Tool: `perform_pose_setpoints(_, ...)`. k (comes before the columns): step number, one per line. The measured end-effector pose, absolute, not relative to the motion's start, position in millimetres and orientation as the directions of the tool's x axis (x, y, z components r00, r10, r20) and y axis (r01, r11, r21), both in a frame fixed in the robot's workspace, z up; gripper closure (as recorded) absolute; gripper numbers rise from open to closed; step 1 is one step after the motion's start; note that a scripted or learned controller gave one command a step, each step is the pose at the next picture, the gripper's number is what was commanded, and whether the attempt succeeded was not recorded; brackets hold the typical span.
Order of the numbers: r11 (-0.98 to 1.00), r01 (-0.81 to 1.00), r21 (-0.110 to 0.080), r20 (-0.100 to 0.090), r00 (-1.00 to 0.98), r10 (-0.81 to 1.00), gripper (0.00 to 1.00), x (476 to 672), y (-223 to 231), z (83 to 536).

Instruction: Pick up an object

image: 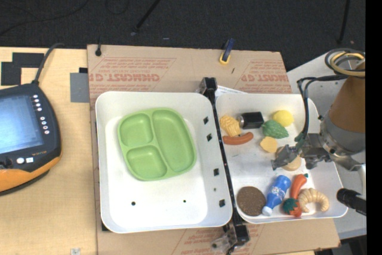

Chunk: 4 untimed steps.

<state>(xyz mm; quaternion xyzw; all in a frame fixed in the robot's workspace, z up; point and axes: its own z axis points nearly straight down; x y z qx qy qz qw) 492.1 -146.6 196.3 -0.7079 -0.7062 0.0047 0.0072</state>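
Note:
The right bin (pixel 319 128) holds several toy foods: a yellow corn piece (pixel 230 125), a black block (pixel 251 119), a lemon (pixel 283 117), a green leafy piece (pixel 275 129), a red sausage (pixel 237 140), a pale yellow wedge (pixel 269 144), a brown round cookie (pixel 251 200), a blue bottle (pixel 275 193), a carrot (pixel 298 185) and a croissant (pixel 315 200). My gripper (pixel 290 156) hangs low over the bin's right middle, just right of the yellow wedge and above the bottle and carrot. I see nothing held in it.
The left bin (pixel 107 188) carries a green divided plate (pixel 157 144). A dark ridge (pixel 216 152) separates the two bins. A tablet-like pendant (pixel 24 134) lies at the far left. The arm's orange band (pixel 353 101) rises at the right edge.

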Motion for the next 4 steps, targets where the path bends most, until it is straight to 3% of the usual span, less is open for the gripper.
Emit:
perform_pose_setpoints(1,0.0,1.0,-0.004,0.002,0.0,1.0,0.0,495.0,-146.9,203.0)
perform_pose_setpoints(3,0.002,1.0,-0.006,0.002,-0.002,1.0,0.0,490.4,-139.2,86.5)
perform_pose_setpoints(4,-0.006,1.0,-0.005,0.002,0.006,1.0,1.0,490.5,-141.8,99.0)
